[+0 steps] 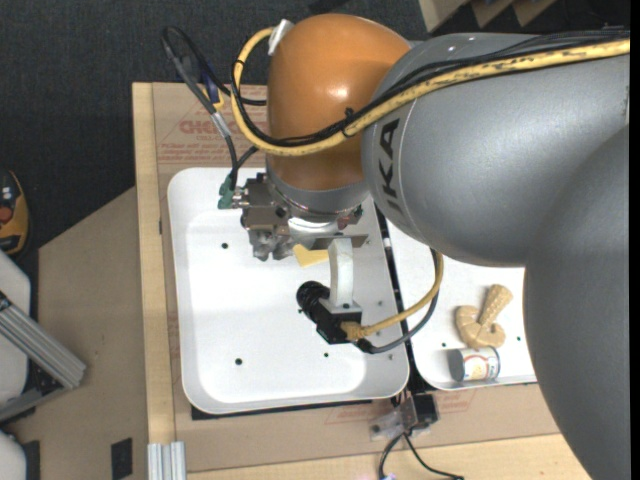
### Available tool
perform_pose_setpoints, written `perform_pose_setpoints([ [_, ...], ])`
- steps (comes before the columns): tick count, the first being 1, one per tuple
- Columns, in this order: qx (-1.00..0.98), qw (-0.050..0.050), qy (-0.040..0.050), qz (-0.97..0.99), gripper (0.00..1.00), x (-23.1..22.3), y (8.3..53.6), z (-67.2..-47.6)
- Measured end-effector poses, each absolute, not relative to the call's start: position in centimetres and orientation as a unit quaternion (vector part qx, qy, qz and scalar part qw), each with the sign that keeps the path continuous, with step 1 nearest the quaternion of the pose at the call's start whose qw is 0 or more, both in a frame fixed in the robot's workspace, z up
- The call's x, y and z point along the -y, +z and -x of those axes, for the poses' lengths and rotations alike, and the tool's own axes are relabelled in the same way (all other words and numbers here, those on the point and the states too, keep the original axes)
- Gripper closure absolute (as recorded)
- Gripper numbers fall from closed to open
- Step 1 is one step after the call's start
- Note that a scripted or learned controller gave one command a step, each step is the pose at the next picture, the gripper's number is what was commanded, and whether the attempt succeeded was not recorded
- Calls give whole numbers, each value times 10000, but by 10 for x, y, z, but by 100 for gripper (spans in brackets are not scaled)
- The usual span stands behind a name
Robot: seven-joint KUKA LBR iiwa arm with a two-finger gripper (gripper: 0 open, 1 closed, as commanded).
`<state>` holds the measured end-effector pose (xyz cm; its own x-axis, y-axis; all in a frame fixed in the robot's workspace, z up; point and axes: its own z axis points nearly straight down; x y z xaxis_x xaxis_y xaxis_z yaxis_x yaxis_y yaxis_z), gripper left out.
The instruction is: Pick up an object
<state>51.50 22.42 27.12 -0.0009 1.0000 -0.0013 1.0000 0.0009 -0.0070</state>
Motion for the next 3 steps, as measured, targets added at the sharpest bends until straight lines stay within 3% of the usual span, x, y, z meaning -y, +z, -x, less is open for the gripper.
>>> perform_pose_setpoints([
  [1, 7072, 5, 2, 7070, 100, -225, 283, -517],
  [2, 7078, -6, -20, 7064, 100, -225, 342, -496],
  [3, 7062, 11, 32, 7080, 100, -224, 263, -543],
])
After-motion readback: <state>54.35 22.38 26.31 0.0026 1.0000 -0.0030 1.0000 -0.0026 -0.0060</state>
